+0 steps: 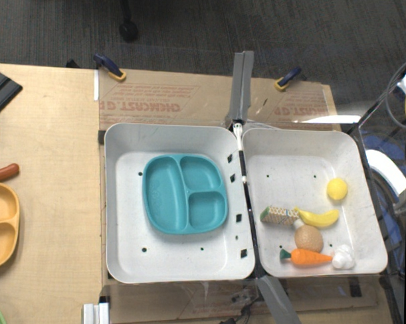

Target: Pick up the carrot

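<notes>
We find the carrot [308, 257] lying on its side near the front edge of the right bin [293, 161], its orange body pointing toward the right and its small green top at the left end. It looks to us like a toy: light, stiff, and smooth enough to slide if pinched near the narrow tip. We judge the thick middle of the body the best place to take hold, with the jaws closing across its short width. The neighbours crowd it, though. A tan egg [309, 238] sits just behind it, apparently touching, and a small white lumpy object [344, 258] lies right at its pointed end, so a descent would have little room on those sides; the bin's front wall is close as well. Further back we see a banana [320, 217], a small patterned block [279, 216] beside it, and a yellow lemon [337, 189] set apart toward the right wall. The left bin [121, 208] holds a teal divided plate [185, 194]. On the tabletop [45, 119] at far left rest an orange tray [0, 227] and a sausage [3, 172]. As for the claw, we cannot tell its state.
</notes>
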